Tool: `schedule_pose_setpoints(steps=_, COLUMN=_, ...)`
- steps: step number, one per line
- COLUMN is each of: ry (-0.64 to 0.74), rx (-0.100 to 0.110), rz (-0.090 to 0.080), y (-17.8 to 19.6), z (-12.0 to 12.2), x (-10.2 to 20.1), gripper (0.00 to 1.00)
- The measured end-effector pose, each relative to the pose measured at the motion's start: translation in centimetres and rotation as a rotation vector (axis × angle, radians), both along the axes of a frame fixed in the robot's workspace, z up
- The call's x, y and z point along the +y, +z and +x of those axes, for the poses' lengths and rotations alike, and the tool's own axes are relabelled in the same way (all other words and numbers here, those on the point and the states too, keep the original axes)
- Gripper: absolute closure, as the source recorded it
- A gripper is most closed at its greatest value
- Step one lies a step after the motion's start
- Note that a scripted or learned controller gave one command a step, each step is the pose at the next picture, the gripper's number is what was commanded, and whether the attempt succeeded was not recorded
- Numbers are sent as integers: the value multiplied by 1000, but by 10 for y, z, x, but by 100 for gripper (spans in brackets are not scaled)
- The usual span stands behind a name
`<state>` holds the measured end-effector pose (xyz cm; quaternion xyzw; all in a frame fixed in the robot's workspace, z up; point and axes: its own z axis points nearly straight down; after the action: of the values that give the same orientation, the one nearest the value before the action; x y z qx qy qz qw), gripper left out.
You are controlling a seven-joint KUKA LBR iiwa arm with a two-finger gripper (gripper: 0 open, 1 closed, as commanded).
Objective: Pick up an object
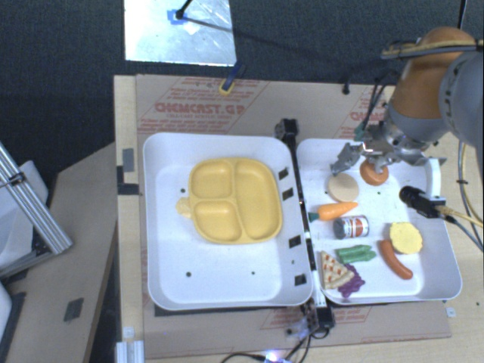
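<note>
My jaws (361, 157) hang over the far end of the right bin (446, 278) — I cannot tell if they are apart or together. Just below them lie a pale round cookie (342, 187) and an orange round toy (373, 172). Nearer the front lie a carrot (333, 211), a small can (352, 227) and a hot dog (395, 259). The left bin (162, 203) holds a yellow tray (227, 200).

Bins (227, 146): smooth white plastic, semi-gloss. Tray (229, 200): matt yellow plastic. Can (352, 227): metal w/ paper label.
</note>
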<state>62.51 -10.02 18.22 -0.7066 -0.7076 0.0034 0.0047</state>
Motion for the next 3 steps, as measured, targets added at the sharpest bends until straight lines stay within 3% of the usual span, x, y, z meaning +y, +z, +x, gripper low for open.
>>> schedule_pose_setpoints(steps=1, ry=2, rx=-13, rz=-1, y=7, z=3, x=0, gripper=0)
schedule_pose_setpoints(steps=2, ry=1, rx=-9, rz=-1, y=-35, z=2, x=2, gripper=0)
schedule_pose_setpoints(steps=3, ry=-1, rx=-23, rz=-9, y=-86, z=12, x=-6, gripper=0)
